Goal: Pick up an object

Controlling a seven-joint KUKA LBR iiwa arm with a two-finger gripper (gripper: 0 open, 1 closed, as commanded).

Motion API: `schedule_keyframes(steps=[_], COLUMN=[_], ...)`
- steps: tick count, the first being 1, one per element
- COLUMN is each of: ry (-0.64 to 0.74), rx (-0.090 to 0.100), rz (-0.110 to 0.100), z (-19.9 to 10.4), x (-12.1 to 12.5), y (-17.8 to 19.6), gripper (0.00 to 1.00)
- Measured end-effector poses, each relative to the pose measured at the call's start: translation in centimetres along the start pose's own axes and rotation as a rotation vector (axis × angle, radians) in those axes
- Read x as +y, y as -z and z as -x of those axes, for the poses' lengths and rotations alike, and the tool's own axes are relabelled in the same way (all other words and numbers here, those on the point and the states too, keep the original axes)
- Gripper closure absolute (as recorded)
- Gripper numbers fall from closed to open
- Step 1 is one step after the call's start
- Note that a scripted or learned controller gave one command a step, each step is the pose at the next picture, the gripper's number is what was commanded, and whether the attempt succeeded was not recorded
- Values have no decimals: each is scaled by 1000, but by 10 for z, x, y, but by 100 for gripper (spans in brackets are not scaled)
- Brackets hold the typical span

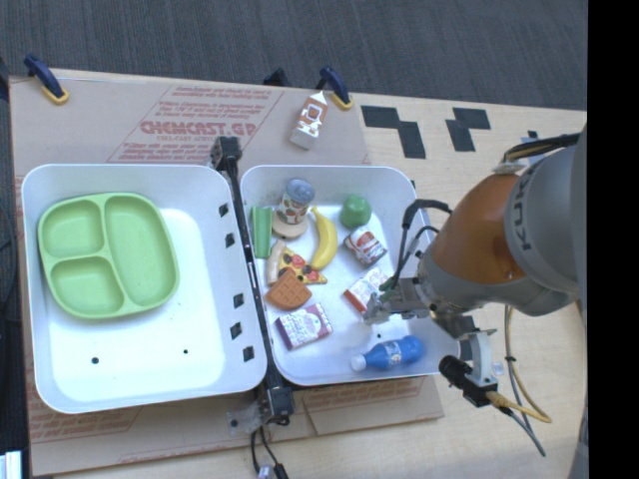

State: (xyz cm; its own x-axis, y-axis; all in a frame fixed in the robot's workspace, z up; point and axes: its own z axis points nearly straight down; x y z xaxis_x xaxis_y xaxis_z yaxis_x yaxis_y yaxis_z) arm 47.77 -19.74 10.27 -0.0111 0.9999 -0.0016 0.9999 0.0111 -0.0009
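Water bottle [390, 354] looks like the likeliest pick, lying on its side near the front-right corner of the right bin [404, 182], just below the gripper [380, 305]. Arm's in from the right, orange band over the bin's right wall, wrist low over the toys. Step in hand, by my read: approach and descent, nothing lifted yet. Gripper sits betw. the red-and-white packet [361, 292] and the bottle, close to both, so target could be either one; can't tell whether it's parted or closed, too small and dark from up here. Bottle's long axis runs roughly left-right w/ a slight tilt, white cap end pointing left toward the bin's middle, blue body toward the right wall. Next move calls for closing across the short axis, i.e. near-to-far, and centring on the body, since a round bottle may roll away. Other stuff nearby: purple carton [304, 325], waffle [290, 290], banana [323, 239], green ball [355, 211], small can [365, 246]. Left bin [140, 367] has a green divided plate [108, 255], well apart from the action.
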Motion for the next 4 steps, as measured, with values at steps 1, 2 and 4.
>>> schedule_keyframes(steps=[1,2,4], ry=[-4,-7,-4], rx=[2,-1,0], rz=[2,3,1], z=[-63,5,15], x=[1,53,121], y=[102,160,94], gripper=[100,100,0])
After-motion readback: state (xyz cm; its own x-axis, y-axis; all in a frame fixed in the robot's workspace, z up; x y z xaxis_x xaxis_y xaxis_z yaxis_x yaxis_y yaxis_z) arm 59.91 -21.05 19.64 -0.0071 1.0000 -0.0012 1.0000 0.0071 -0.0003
